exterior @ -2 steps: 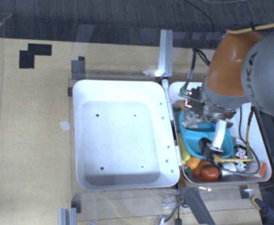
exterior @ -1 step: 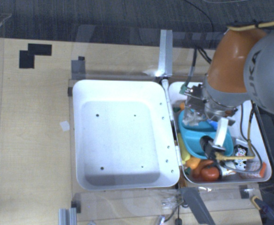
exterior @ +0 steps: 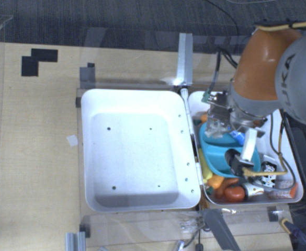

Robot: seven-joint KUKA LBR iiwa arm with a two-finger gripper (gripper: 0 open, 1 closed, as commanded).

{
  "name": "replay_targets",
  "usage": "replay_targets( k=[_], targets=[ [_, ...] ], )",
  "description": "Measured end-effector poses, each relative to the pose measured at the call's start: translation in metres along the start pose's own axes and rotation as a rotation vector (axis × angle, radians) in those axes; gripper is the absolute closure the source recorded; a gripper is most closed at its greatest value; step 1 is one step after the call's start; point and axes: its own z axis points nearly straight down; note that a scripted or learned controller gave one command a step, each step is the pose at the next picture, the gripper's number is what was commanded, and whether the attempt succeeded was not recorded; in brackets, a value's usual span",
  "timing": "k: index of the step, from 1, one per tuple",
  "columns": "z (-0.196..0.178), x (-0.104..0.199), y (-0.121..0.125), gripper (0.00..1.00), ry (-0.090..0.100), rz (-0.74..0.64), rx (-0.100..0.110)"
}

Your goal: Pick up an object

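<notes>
At the near edge of the right bin (exterior: 299,192) lie a red-brown object (exterior: 234,193) and a yellow one (exterior: 214,182), beside a blue bowl-shaped object (exterior: 218,153). The claw (exterior: 215,124) hangs low over that blue piece; whether it is open or closed cannot be told. The left bin (exterior: 137,148) sits alongside on the counter (exterior: 32,156).

Grey arm (exterior: 299,72) with orange band (exterior: 260,67), black lettering, trailing cables.

A teal bowl (exterior: 218,151) lies tilted in my right bin (exterior: 294,192), amid clutter: a red-brown ball (exterior: 234,193) and yellow piece (exterior: 214,181) near the front wall.
</notes>
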Motion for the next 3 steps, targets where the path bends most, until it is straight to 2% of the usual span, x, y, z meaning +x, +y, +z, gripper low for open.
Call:
replay_targets(
  k=[1,2,3],
  targets=[
    [-0.01,0.001,0.001,1.0,0.0,-0.009,-0.003],
    [0.033,-0.016,-0.029,1.0,-0.001,-0.055,0.007],
    [0.022,-0.016,-0.028,1.0,0.0,-0.058,0.004]
  ],
)
